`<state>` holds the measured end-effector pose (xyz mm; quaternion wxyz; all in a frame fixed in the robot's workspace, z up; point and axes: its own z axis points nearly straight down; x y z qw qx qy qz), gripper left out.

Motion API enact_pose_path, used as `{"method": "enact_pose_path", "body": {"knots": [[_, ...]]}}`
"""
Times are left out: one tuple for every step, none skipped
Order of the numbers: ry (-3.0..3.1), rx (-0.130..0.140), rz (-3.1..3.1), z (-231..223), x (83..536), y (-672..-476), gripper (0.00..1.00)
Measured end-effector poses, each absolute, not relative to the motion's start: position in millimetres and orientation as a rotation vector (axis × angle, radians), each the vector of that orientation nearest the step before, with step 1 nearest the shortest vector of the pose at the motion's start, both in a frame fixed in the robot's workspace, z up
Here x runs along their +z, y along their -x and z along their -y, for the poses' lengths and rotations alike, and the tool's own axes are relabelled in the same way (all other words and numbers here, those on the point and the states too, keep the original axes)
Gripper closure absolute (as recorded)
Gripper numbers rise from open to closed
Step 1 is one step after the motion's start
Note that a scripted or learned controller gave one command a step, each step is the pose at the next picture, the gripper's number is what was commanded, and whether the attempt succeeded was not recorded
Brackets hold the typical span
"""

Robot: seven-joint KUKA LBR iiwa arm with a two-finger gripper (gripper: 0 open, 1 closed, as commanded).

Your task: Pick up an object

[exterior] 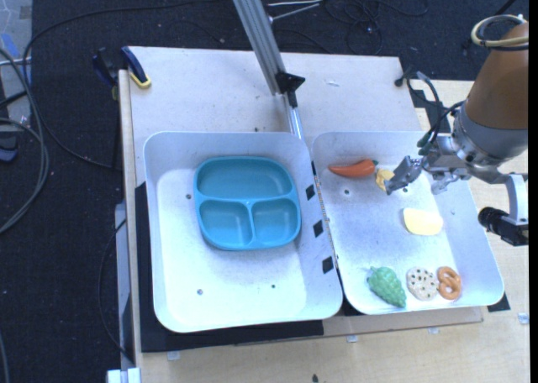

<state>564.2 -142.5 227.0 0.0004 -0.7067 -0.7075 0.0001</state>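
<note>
No legible text, labels or signs.

The grey robot arm with its orange band (pixel 503 87) runs off the frame at three o'clock. Its two-finger gripper (pixel 400 177) covers part of a small yellow object (pixel 384 178), too hidden to identify. At twelve o'clock, a slanted silver metal pole (pixel 256 24) is cropped.

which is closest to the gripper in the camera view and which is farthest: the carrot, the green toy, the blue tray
From the gripper, nearest first:
1. carrot, just to its left in the right bin's upper part.
2. green toy, at the near edge of the same bin, below the gripper.
3. blue tray, over in the left bin.
</note>
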Motion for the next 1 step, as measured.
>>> {"method": "enact_pose_path", "body": {"knots": [[2.22,0.004,2.219,141.7,183.6,-566.8,0.0]]}}
